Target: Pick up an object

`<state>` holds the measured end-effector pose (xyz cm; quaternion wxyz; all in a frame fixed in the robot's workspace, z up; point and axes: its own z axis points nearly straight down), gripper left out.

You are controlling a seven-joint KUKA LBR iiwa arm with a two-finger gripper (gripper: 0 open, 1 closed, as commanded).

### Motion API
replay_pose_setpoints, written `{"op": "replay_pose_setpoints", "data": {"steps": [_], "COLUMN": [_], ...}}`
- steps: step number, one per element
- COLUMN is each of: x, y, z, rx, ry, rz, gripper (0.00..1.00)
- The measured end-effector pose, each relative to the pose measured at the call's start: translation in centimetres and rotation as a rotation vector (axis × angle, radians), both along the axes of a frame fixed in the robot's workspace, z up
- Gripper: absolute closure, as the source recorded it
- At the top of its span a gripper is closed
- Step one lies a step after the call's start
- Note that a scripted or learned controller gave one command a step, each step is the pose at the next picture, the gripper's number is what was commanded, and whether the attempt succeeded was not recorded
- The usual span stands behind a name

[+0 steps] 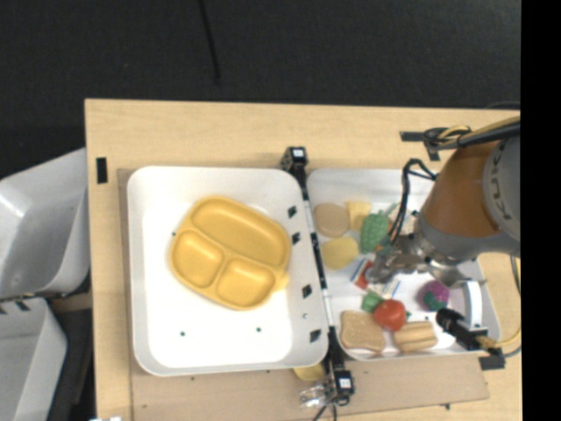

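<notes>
Gripper sits low in the crowded right bin, its grip state impossible to tell, over the red tomato and green piece, risking a jostled miss.

The left bin offers open floor around the yellow tray; the right bin is crowded with toy food.

— How many bins are on the bench?
— Two white bins.
— And yellow trays?
— One yellow tray, with three hollows.
— What about red tomatoes?
— One red tomato.
— Bread?
— One slice of bread.
— Purple things?
— One purple thing.
</notes>
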<state>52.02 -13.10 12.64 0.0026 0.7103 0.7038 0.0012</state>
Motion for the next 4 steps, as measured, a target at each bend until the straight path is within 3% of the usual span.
{"op": "replay_pose_setpoints", "data": {"steps": [1,2,3,4], "x": [0.9,-2.3,-3.0,-2.9], "y": [11.6,12.9,9.7,16.9], "z": [9.2,21.2,17.8,26.1], "rx": [0.006,0.003,0.000,0.004], "ry": [-0.005,-0.008,0.006,-0.004], "rz": [0.025,0.015,0.007,0.020], "gripper": [1.00,1.00,1.00,1.00]}}
